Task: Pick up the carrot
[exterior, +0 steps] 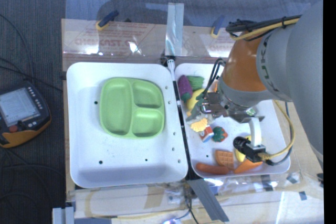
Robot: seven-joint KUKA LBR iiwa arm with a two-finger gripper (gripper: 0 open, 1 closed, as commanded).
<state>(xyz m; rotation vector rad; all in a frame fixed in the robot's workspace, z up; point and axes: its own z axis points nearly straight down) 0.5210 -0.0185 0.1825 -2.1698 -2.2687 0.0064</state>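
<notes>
The carrot (248,166), orange and tapered, lies along the front wall of the right bin (278,113), near its front right corner. My gripper (205,108) hangs over the left middle of that bin, above a yellow toy (196,97) and a yellow cheese wedge (199,125). It is well to the left of the carrot and farther back, and the two are apart. The grey arm with its orange band (244,68) covers the bin's back right part.
Around the carrot lie a waffle (224,157), a reddish sausage (211,169), a red and green toy (219,135) and a red and white piece (207,135). Purple (185,86) and green (195,81) toys sit at the back left. The left bin (84,165) holds a green divided plate (132,107).
</notes>
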